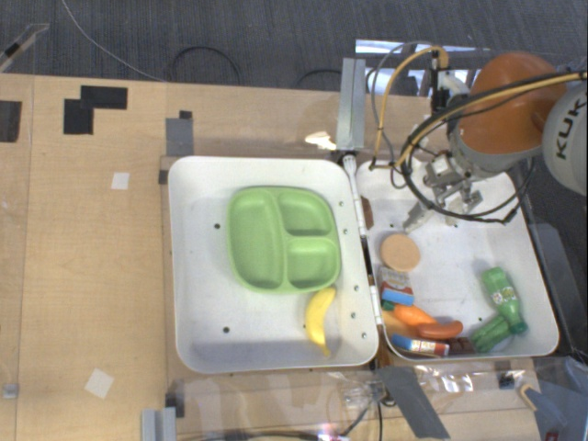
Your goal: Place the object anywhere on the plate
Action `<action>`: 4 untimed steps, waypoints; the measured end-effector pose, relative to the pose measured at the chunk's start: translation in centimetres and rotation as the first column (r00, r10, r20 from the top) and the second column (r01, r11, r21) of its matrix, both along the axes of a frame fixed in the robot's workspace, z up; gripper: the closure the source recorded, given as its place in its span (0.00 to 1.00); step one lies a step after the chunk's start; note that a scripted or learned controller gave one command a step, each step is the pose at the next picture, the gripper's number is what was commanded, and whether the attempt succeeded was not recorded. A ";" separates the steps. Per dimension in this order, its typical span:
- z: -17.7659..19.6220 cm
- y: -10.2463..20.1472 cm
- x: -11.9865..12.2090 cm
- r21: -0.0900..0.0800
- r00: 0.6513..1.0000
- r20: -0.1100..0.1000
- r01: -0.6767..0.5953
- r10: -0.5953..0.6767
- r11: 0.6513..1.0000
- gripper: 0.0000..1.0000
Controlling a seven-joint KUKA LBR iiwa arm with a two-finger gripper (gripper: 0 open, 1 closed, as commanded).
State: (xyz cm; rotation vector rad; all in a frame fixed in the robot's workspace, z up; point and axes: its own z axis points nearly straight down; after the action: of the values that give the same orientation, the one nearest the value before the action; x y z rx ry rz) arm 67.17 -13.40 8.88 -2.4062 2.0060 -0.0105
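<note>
Banana beside plate; claw hangs over right bin.

Light wooden bench with black patches, bordered at the top by dark grey ribbed floor crossed by thin cable.

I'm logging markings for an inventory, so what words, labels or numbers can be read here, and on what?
"KU": black letters on the grey arm, cut off at the picture's edge.
Green bottle: pale label, too small to read.
Green plate, banana: no text.
</note>
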 end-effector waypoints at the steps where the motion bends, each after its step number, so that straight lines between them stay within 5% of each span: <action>1: 0.1 -4.3 0.1 0.001 0.984 0.002 0.176 -0.176 0.984 0.00; 2: 0.0 -3.7 0.0 0.005 0.895 -0.002 0.446 -0.446 0.895 0.00; 3: 0.0 -1.3 0.0 0.007 0.734 -0.004 0.679 -0.679 0.734 0.00; 4: 0.0 -0.2 0.0 0.009 0.509 -0.006 0.861 -0.861 0.509 0.00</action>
State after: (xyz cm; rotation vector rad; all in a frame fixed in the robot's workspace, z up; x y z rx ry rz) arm 67.22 -13.56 8.85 -1.0944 2.9318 -0.0049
